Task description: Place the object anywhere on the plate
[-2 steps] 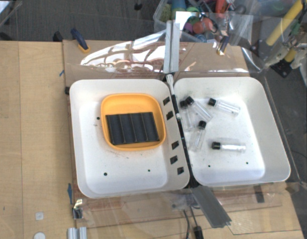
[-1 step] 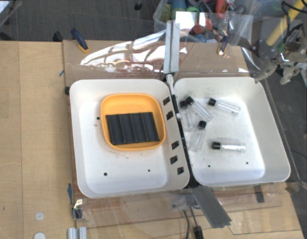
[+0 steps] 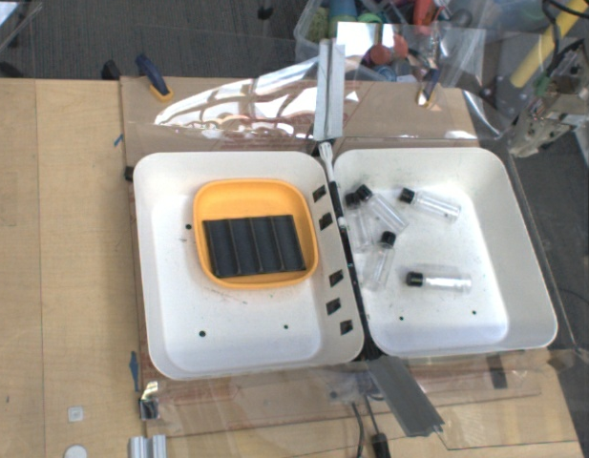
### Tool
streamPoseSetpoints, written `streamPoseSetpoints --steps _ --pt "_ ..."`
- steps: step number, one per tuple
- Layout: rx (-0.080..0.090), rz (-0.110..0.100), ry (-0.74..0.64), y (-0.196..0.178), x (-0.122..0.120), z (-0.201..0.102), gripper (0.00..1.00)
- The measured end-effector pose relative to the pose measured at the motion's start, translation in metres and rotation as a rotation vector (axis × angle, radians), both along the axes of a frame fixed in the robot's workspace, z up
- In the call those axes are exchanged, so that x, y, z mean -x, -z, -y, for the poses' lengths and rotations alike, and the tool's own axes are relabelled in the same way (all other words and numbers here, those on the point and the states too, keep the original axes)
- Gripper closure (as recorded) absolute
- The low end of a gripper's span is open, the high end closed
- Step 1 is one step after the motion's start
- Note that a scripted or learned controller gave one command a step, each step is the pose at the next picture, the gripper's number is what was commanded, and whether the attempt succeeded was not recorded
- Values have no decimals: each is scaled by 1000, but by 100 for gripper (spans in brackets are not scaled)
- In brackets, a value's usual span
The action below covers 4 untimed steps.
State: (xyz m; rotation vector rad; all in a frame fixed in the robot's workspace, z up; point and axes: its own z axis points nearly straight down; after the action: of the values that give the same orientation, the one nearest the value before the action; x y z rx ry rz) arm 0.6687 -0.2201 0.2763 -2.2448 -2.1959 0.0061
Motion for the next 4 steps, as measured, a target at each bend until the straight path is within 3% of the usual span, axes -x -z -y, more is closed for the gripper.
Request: streamPoseSetpoints --steps 1,3,4 --pt "1 7 -139 -36 0 -1 100" --pt "2 9 -605 -144 0 1 100" --pt "-3 4 -831 -159 33 2 100"
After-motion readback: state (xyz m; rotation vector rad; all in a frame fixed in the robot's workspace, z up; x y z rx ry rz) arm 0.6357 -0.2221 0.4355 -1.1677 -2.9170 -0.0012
